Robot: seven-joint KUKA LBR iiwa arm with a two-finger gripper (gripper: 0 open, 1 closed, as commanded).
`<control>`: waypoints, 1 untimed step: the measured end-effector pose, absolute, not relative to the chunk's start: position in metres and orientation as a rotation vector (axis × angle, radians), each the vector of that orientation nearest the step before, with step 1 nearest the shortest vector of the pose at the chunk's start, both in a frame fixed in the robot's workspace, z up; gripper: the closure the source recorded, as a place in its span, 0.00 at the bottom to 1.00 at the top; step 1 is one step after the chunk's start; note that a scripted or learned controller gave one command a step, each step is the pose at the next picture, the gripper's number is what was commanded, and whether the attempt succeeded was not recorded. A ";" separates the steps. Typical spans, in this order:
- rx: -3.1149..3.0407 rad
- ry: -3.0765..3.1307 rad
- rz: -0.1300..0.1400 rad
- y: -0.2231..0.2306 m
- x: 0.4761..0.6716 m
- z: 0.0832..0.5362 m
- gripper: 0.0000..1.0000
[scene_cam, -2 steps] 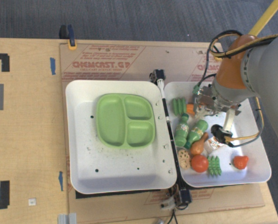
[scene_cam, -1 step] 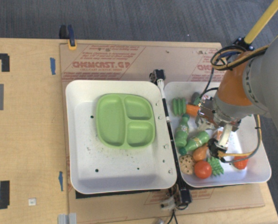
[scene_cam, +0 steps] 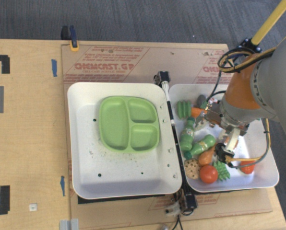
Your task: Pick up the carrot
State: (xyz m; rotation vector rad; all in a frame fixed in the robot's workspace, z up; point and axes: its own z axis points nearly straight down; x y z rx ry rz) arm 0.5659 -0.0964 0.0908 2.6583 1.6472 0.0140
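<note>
The carrot (scene_cam: 206, 156) is a short orange piece with a frilly green top, lying in the right bin (scene_cam: 265, 178) near its front, just above a red tomato (scene_cam: 209, 174). My gripper (scene_cam: 205, 119) hangs low over the middle of that bin, above and slightly behind the carrot, among the green toy vegetables (scene_cam: 187, 139). A small orange piece (scene_cam: 196, 112) lies right beside the gripper's far side. Nothing can be seen held.
The left bin (scene_cam: 80, 143) holds a green divided plate (scene_cam: 129, 123). The right bin is crowded: a green pepper (scene_cam: 183, 109), a speckled cookie (scene_cam: 191, 167), a green cucumber-like piece (scene_cam: 203, 144) and a red-orange item (scene_cam: 247, 167) at the right.
</note>
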 end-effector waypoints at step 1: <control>2.856 1.305 0.009 -0.102 0.621 0.090 0.00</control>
